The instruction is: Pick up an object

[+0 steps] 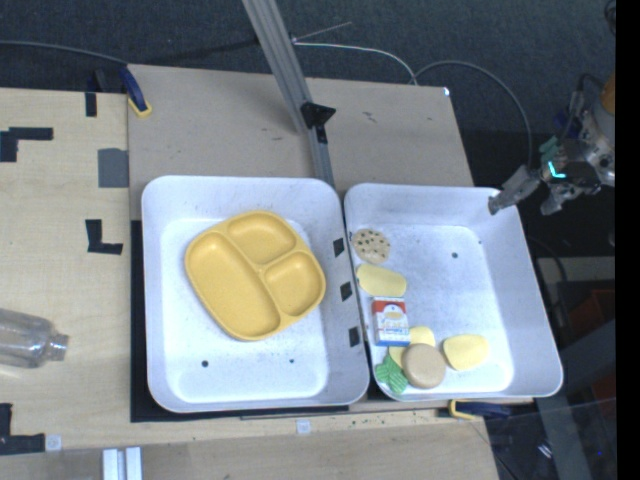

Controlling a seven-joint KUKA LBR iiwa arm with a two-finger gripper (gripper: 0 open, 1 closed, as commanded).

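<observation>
Gripper point(530, 196) hangs at the far right, outside the right bin point(500, 208), carrying nothing.

From where I stand its two dark fingers look spread apart, one reaching just over the bin's upper right corner, the other nearer the wrist, with a small teal light glowing behind them. The things to pick sit crowded along the right bin's left side and near edge: a cookie point(370, 241) at the top, a pale yellow block point(382, 281) below it, a red and white packet point(391, 321) under that, then a tan round piece point(425, 365), a yellow lump point(466, 351) and something green point(390, 376) at the bottom. The left bin point(170, 368) holds a yellow divided plate point(255, 274). A clear bottle point(28, 340) lies on the table point(60, 228) to the left.
</observation>
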